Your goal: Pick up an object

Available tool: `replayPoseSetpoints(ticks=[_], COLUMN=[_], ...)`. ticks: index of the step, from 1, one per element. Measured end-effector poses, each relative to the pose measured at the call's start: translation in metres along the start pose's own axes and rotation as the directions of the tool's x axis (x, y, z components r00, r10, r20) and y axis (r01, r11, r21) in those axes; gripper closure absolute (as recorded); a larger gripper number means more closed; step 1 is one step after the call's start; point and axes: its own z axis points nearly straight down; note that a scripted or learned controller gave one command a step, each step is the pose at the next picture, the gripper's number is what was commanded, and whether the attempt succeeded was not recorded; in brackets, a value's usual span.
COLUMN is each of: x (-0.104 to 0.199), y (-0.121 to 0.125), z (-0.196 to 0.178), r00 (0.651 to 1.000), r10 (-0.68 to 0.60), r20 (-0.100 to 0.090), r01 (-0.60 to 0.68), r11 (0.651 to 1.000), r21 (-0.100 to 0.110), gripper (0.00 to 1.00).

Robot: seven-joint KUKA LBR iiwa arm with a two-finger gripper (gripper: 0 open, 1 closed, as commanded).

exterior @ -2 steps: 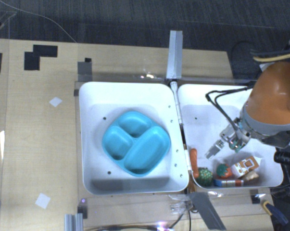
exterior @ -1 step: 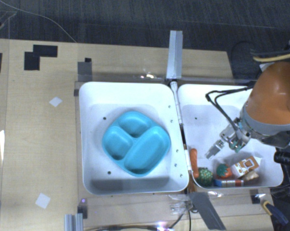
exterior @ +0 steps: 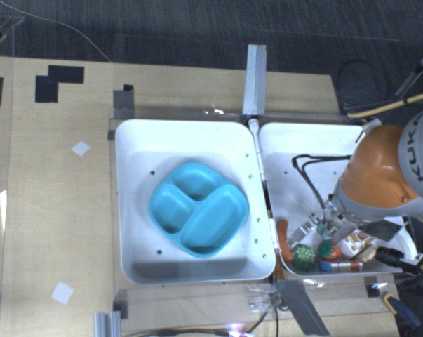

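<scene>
Partly legible, "KU" marks the arm (exterior: 407, 167); the pincer's (exterior: 325, 232) state I cannot tell.

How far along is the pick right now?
Done: the arm has reached into the right bin, with the claw low over the clutter at its near edge. In hand: nothing visibly gripped; the green ball and orange piece lie in the bin. Left: grasp and lift. The blue divided tray sits in the left bin.

— What sort of place?
— Looks like a robotics lab: pale wooden bench (exterior: 50, 209) marked with black squares (exterior: 58, 81), metal brackets (exterior: 254, 79) clamping two white bins (exterior: 130, 188), loose cables (exterior: 50, 23) trailing over dark carpet (exterior: 197, 12).
</scene>
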Motion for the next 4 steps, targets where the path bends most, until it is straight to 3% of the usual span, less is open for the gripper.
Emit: replayPoseSetpoints(ticks=[1, 2, 3, 4], x=[-0.036, -0.106, -0.049, -0.015], y=[0.045, 0.091, 0.051, -0.006], z=[0.004, 0.006, 0.004, 0.003], r00=[0.936, 0.930, 0.909, 0.940], r10=[-0.352, -0.369, -0.417, -0.341], r20=[0.005, 0.005, 0.003, 0.011], r01=[0.352, 0.369, 0.417, 0.341], r11=[0.936, 0.930, 0.909, 0.940], r21=[-0.004, -0.004, -0.003, -0.006], gripper=[0.00, 0.00, 0.00, 0.00])
